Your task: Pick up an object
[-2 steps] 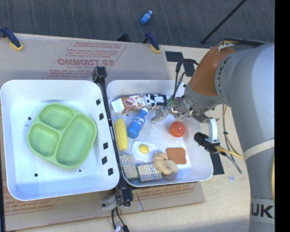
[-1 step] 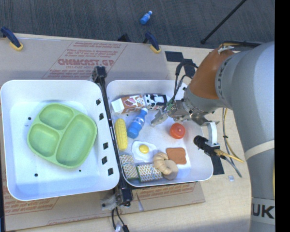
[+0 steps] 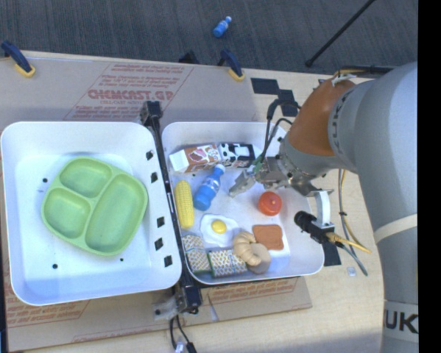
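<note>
The right bin (image 3: 308, 265) holds several toy foods. A blue bottle (image 3: 208, 187) lies beside a yellow corn cob (image 3: 183, 203). Behind them lie a brown carton (image 3: 199, 157) and a black-and-white carton (image 3: 235, 153). A red tomato (image 3: 270, 202), a fried egg (image 3: 219, 227), a brown toast slab (image 3: 268, 236), a tan pastry (image 3: 251, 251) and patterned packets (image 3: 211, 260) fill the front. My gripper (image 3: 244, 182) hangs low over the bin's middle, just right of the blue bottle and left of the tomato. Nothing is visibly held.
The left bin (image 3: 18, 271) holds a green divided plate (image 3: 95, 204). Black clips (image 3: 155, 116) join the two bins along the divider. The grey arm (image 3: 367, 145) covers the right bin's right rim. A small blue object (image 3: 221, 26) lies on the floor beyond the bench.
</note>
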Controlling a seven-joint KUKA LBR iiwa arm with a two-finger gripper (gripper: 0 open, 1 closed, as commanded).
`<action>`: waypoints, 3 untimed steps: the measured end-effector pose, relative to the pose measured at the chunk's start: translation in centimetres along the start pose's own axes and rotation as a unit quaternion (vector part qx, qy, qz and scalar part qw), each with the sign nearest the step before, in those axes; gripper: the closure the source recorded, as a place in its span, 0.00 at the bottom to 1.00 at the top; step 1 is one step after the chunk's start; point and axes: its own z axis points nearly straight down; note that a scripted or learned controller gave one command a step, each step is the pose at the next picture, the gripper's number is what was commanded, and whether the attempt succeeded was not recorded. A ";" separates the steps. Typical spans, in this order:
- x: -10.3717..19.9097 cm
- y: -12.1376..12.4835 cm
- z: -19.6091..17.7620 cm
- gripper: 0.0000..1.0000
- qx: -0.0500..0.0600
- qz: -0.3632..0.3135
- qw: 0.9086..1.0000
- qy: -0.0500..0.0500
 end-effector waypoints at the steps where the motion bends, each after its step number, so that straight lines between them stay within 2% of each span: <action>1: -0.5 -1.2 0.0 0.00 0.000 -0.001 1.000 0.000; 2: -0.8 -2.7 0.0 0.00 -0.001 -0.001 1.000 0.000; 3: -0.8 -5.3 0.0 0.00 -0.001 -0.001 1.000 0.000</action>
